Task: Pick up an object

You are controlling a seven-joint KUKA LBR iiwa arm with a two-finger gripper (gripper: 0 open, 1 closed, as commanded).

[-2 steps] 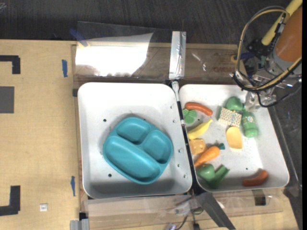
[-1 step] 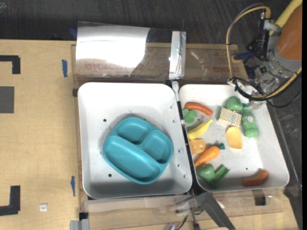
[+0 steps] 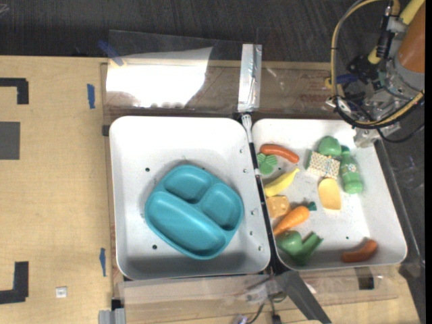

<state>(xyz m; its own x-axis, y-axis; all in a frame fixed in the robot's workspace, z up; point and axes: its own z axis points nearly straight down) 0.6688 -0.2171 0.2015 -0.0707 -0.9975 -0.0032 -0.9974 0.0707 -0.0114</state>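
At the far right corner of the table, above the back edge of the right bin (image 3: 395,229), the arm's wrist hangs among yellow and black cables (image 3: 351,59). The claw (image 3: 370,135) seems to sit at the bottom of that tangle, where a pale metal piece pokes out over the bin's rim, but I cannot tell how it is set from where I stand.

Just below and a little to the left of it lies the nearest cluster: a green round toy (image 3: 329,146), a green bottle-shaped piece (image 3: 350,175) beside it, a patterned box (image 3: 324,165) and a yellow wedge (image 3: 329,195) under that. Farther left from the claw are the orange sausage (image 3: 279,153), lying across the bin, a yellow banana (image 3: 282,181) set on a slant, and a carrot (image 3: 291,217), also slanted, pointing down toward the divider. Nearest me sit a green pepper (image 3: 298,244) and a reddish sausage (image 3: 359,250).

Well off to the left, past the divider, the left bin (image 3: 128,140) carries a teal sectioned plate (image 3: 194,210).

For a pick, I would judge the green round toy the closest candidate: it calls for a short drop down and left. Nothing is lifted yet.
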